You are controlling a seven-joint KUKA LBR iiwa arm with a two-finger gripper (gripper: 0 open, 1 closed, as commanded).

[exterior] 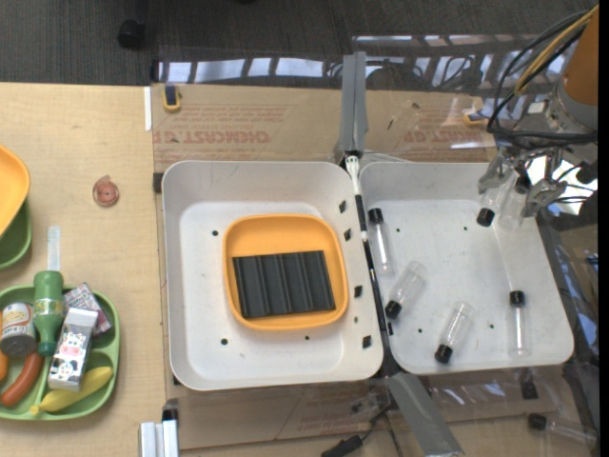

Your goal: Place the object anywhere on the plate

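Camera view | claw at right bin far edge | plate uncrowded

We see a wooden bench carrying two shallow white bins side by side on a sheet of printed cardboard, the left bin and the right bin touching along a hinged middle edge. On the bare wood to the left lie a small pink round piece, a green tray of toy food at the lower corner, and a yellow dish stacked in a green one at the frame's edge.
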